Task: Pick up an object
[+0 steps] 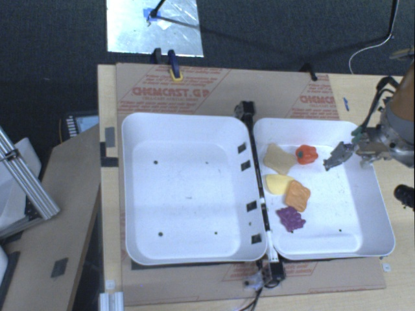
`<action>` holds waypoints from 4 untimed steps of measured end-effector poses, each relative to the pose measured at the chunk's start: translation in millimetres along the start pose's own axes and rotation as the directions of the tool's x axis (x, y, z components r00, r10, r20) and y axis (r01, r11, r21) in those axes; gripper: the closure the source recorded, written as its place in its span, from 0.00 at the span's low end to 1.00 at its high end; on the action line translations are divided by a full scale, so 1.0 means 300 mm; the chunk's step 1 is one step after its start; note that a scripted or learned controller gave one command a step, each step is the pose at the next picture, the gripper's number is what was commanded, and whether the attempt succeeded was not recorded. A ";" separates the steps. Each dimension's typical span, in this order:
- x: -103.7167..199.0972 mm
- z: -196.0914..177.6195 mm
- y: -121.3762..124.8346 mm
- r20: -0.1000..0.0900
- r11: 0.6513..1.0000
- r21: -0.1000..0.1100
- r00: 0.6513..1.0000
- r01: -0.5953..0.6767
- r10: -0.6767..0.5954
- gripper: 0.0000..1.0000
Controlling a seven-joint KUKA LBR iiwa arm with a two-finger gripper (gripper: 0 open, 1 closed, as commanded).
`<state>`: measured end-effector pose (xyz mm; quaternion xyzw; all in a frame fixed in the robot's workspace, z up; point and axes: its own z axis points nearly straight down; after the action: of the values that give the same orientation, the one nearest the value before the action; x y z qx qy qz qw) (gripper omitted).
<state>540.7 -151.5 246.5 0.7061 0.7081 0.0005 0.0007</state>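
Note:
Several small objects lie in the right bin (369, 232): a beige wedge (279, 158), a red-orange pepper (307, 153), a yellow piece (277, 184), an orange ridged piece (298, 195) and a purple grape bunch (291, 219). My gripper (351, 159) hangs over the right bin's upper right part, to the right of the pepper and apart from it. Its fingers (336, 156) are spread open with nothing between them. The arm (397, 129) enters from the right edge.
The left bin (188, 186) sits beside the right one, with a black hinge strip (256, 186) between them. Both rest on cardboard (194, 89) on the bench. A shiny metal sheet (154, 17) lies at the back, and an aluminium rail (23, 177) stands at far left.

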 end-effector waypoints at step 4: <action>0.026 -0.117 -0.049 0.005 1.000 -0.020 1.000 0.005 -0.005 0.00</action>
<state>526.1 -143.9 281.5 0.7043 0.7098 0.0058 0.0093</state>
